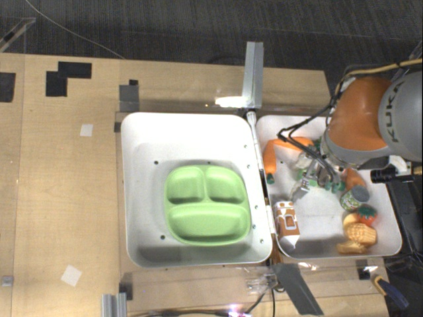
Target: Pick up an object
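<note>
- Step in hand: approach/descent. The gripper (310, 177) hangs low in the right bin (396, 243), over its middle, among the toys.
- Jaws: cannot tell how far open; nothing visibly held between them.
- Candidate objects, all in the right bin: orange toy (272, 154) against the bin's left wall, small brown-and-white box (287, 219) near the front-left corner, yellow waffle-like toy (360, 233) and red-green toy (365, 214) toward the front-right corner, grey-capped item (357, 193) just beside the wrist.
- Left bin (135, 177) holds a green divided tray (207, 205) at its centre, well apart from the gripper.
- Next move, as I judge it: settle on one object, straddle it, close, lift straight up; clutter near the wrist risks a nudge or a miss.
- Writing: "KU" reads on the arm (393, 114); box label too small to read.
</note>
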{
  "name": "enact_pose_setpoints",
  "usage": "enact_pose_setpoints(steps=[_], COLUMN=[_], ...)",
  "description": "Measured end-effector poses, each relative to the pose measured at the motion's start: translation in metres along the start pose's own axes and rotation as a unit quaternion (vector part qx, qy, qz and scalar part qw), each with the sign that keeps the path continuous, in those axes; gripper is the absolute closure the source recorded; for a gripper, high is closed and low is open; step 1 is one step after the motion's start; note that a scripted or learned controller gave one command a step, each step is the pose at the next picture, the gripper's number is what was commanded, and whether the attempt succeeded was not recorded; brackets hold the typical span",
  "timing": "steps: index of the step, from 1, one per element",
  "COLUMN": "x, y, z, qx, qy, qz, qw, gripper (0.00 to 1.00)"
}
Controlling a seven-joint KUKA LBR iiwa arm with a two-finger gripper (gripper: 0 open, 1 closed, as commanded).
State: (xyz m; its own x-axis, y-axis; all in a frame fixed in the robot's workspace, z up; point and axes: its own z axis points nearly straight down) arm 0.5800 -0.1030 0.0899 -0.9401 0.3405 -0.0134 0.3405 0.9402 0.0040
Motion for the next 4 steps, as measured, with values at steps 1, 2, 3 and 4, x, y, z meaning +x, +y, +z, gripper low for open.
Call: enact_pose_setpoints(steps=[1,2,3,4], x=[0.083,0.067,0.075,0.064], y=[-0.024,-0.069,-0.043,-0.019], z=[-0.003,-0.003,-0.003,-0.003], qx=[-0.001,0.0,0.002,0.002], qy=[-0.005,-0.004,-0.006,-0.005], qz=[0.124,-0.056,-0.217,-0.387], qw=[0.9922,0.9984,0.9761,0.922], gripper=[0.0,0.0,0.0,0.0])
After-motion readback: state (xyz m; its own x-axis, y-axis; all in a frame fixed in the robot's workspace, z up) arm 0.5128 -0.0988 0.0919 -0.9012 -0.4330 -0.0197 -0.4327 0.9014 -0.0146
